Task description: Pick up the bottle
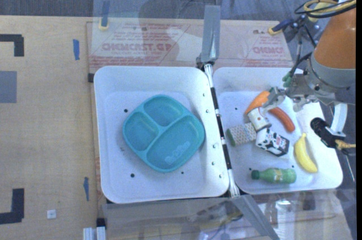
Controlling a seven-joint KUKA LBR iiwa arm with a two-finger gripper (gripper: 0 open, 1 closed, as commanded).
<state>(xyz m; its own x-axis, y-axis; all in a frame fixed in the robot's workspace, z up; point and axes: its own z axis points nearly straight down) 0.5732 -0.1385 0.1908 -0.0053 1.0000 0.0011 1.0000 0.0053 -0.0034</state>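
I see the bottle point(274, 175) lying on its side in the right bin point(334, 179), close to the front wall, with its cap pointing to the left bin point(107, 137). It is green with a yellowish label, and nothing touches it. The banana point(305, 154) lies just beside it toward the arm, and a small black and white toy point(272, 142) lies a little behind it.

The gripper point(294, 90) hangs over the back part of the right bin, near the orange carrot point(258, 101) and the red sausage-shaped piece point(282, 118). It is well apart from the bottle. I cannot tell from this slanted view how far the jaws are open, and I see nothing held between them.

In my judgement the step now is the approach. I would bring the arm forward over the toy and the banana, keeping it high so it does not push them. Then I would turn the wrist so the jaws close across the narrow width of the bottle, not along its length. I would go down over the middle of the body, where the label is, because a round bottle can roll away. The front wall is close, so one side has little room.
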